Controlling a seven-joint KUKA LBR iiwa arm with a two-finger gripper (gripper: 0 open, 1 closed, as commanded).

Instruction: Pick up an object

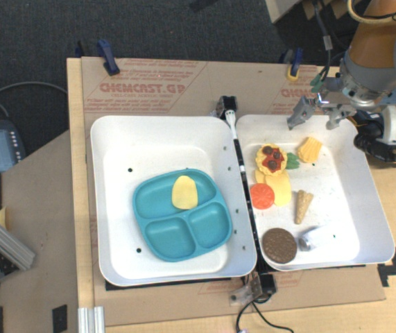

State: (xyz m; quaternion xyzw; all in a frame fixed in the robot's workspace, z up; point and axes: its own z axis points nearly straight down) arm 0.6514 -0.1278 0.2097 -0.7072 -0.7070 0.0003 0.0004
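Currently I am hovering my pincer (pixel 317 114), fingers spread and grasping nothing, over the far edge of the right bin (pixel 364 207). Nearest target, the yellow corn piece (pixel 310 149), is lying just nearward, its long axis running slantwise.

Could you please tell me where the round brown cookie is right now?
The round brown cookie lies in the right white bin, near its front-left corner, beside a small silver object.
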